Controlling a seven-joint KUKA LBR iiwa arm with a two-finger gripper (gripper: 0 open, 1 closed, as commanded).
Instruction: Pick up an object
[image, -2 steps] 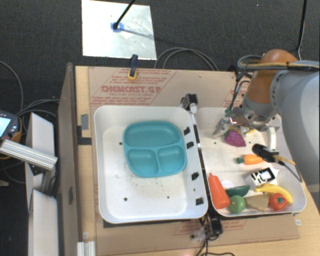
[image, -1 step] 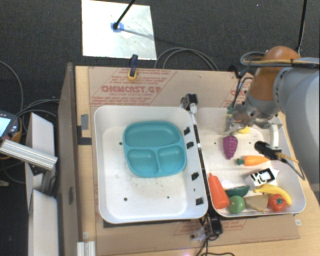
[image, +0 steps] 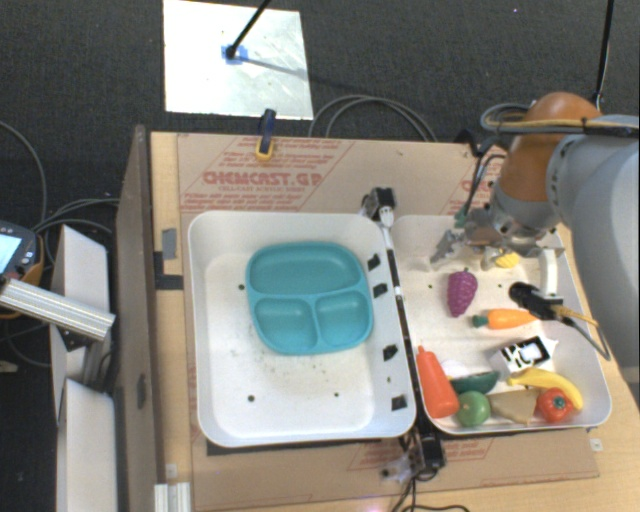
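Blur swallows the tip of the two-finger gripper (image: 447, 247) — whether it is spread or pressed together cannot be told. The grey arm with its orange band (image: 598, 190) is cut off by the picture's right edge and covers the far right corner of the right-hand shallow white bin (image: 428, 322). A small yellow piece (image: 507, 261) peeks out beside the wrist, too hidden to name.

Take as the mark the turquoise three-compartment plastic plate (image: 305, 298), which lies in the middle of the left-hand shallow white bin (image: 225, 350). The bunch of purple plastic grapes (image: 461, 292) lies to the plate's right, across the wall where the two bins meet, about level with the plate's far half. The gripper is also right of the plate, but level with its far rim. So the grapes sit just on the near side of the gripper, close by it and apart from it.

The bunch is a knobbly purple lump, broad at its far end and narrowing toward its near end, lying alone on bare bin floor.

Farther right of the plate than the grapes lies a small orange carrot (image: 506, 319). Right of the plate and nearer than its near rim, a cluster crowds together — a long orange-red vegetable (image: 435, 382), a round green fruit (image: 473, 408), a yellow banana (image: 548, 381) and a red tomato (image: 556, 404).
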